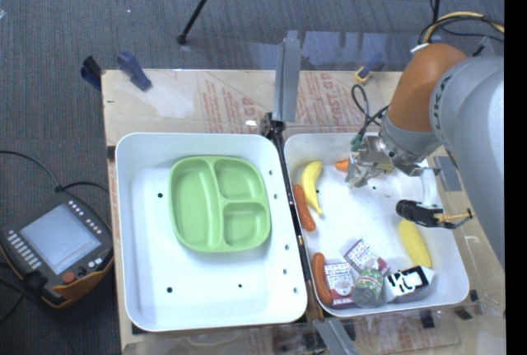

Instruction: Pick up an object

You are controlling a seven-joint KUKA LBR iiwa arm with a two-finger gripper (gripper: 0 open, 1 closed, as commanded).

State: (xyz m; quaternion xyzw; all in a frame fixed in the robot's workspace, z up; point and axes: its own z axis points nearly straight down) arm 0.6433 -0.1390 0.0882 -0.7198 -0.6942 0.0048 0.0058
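Your arm is reaching in from the right, its orange band above the wrist, and is angling down over the far part of the right bin (458, 279). The gripper (360, 172) is hanging low near the bin's far wall, just beside a small orange piece (342, 166); whether it is gripping anything cannot be made out. You are seeing a banana (310, 183) to its left with a sausage (305, 210) alongside, a corn cob (414, 243), and packets clustered at the near edge. The left bin (140, 263) is carrying a green divided plate (220, 203).
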